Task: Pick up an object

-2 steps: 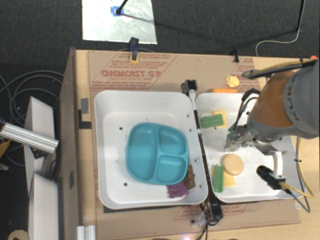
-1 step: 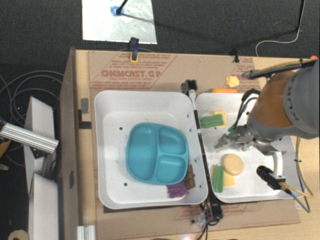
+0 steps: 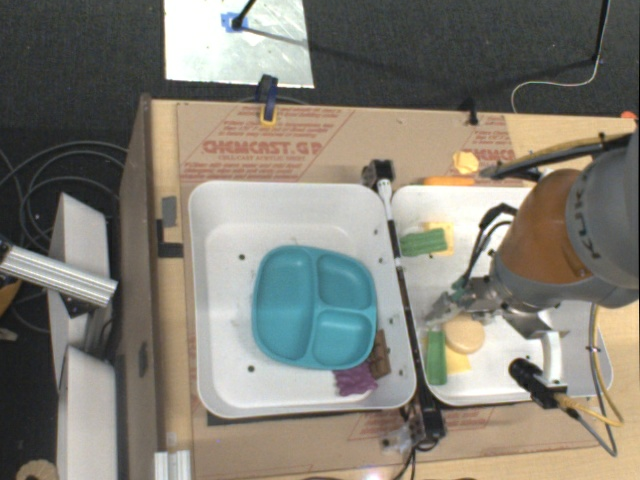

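Dark carpet-like floor all round, and in the middle a brown cardboard-faced worktop (image 3: 300, 143) with red print, carrying two shallow white bins side by side. The left bin (image 3: 215, 268) is smooth, with rounded corners, and most of its floor is taken by a teal plastic divided plate (image 3: 312, 306) with three compartments; bare white room remains along its top and left edges. Over in the right bin (image 3: 500, 393), the grey arm (image 3: 570, 238), with its broad orange band, looms in from the right and covers much of the bin's middle. The gripper (image 3: 462, 300) sits low over the bin, just above a pale round disc (image 3: 464, 336); whether its fingers are parted or closed I cannot tell. A green block (image 3: 423, 241) lies on a yellow piece near the bin's top left, and a slim green stick (image 3: 436, 356) lies upright along the left wall. Smallest now: a purple scrap (image 3: 352, 380) and a brown bit (image 3: 380, 356) at the plate's lower right edge.
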Motion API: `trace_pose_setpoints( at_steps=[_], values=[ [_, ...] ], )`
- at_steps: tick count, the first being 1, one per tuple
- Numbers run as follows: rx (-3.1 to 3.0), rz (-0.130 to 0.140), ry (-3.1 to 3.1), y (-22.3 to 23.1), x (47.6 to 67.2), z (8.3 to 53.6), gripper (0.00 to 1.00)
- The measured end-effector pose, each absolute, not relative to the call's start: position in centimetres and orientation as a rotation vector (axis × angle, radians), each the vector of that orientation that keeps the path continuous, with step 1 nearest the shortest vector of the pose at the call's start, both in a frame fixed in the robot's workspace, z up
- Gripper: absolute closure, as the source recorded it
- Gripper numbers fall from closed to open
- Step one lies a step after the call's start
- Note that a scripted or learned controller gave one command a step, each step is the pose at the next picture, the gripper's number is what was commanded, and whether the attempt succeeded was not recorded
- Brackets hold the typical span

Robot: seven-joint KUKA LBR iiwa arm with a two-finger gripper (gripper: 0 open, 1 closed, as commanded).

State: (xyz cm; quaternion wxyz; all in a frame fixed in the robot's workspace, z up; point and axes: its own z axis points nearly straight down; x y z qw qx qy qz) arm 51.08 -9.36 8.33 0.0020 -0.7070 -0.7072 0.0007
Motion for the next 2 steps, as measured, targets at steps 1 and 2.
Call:
trace_pose_setpoints(
  at_steps=[1,2],
  values=[
    [-2.222,0.001,-2.218,-11.0,48.5,8.4,0.0],
    [-2.223,-0.011,-2.241,-13.9,62.1,8.7,0.0]
  ],
)
